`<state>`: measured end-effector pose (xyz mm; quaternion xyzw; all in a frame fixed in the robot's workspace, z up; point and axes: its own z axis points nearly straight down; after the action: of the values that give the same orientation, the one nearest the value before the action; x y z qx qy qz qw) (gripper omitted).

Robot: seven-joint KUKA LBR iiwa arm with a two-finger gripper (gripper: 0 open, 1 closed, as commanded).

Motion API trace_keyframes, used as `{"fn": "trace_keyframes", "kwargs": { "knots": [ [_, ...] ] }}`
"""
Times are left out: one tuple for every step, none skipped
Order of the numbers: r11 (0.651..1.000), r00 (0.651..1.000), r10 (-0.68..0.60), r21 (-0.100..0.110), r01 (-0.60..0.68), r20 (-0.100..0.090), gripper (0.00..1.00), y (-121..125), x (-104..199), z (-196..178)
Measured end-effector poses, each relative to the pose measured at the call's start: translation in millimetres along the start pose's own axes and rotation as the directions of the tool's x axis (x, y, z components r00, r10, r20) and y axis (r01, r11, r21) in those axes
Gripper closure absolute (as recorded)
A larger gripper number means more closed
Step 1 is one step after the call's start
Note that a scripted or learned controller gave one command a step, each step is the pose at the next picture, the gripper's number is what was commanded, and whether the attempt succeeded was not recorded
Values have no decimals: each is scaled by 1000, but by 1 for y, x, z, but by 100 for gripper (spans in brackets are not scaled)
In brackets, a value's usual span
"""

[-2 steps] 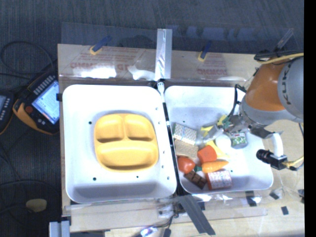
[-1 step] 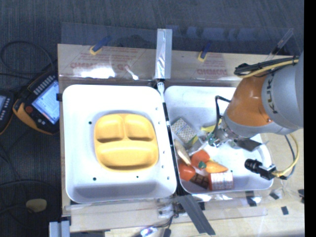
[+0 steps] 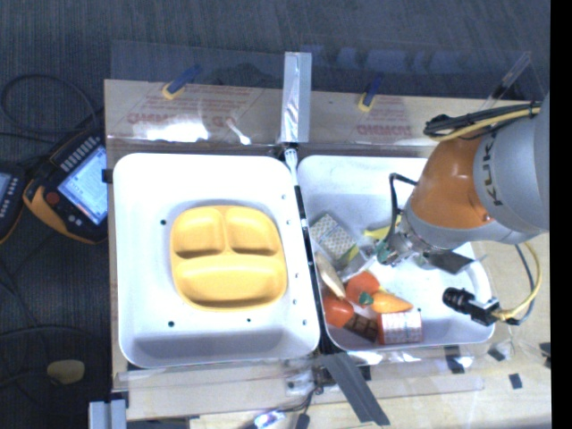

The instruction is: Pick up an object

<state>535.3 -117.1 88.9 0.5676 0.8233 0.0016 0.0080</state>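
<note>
1. Nearest the lower edge of the right bin [image 3: 483, 333], a can [image 3: 401, 327] with a red-and-white label lies on its side; its print is too small to read.
2. Just beside it lie a dark brown block [image 3: 360, 328], one orange carrot [image 3: 391, 303] and two red tomatoes [image 3: 338, 312], [image 3: 362, 285], all bunched together and touching.
3. Farther in are one grey mesh sponge [image 3: 328, 233] and a yellow piece [image 3: 376, 233] by the gripper.
4. The gripper [image 3: 390, 250] hangs low in the right bin, just above the tomato and carrot cluster; I cannot tell whether it is spread or pinching anything, nor whether it touches an object.
5. The arm [image 3: 500, 181] carries an orange band [image 3: 451, 190] with the letters "KU" visible of its brand.
6. The left bin [image 3: 134, 239] holds one yellow tray [image 3: 229, 254] with three compartments.
7. Beyond the bins, a cardboard sheet bears faint reddish print, unreadable.
8. At far left lies one handheld pendant [image 3: 76, 190] with a lit screen.
</note>
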Motion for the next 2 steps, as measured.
{"fn": "trace_keyframes", "kwargs": {
  "knots": [
    [1000, 1000, 18, -5, -18, 2, 0, -40, 19, -1],
    [1000, 1000, 20, -14, -20, 3, 100, -36, 17, -12]
  ]
}}
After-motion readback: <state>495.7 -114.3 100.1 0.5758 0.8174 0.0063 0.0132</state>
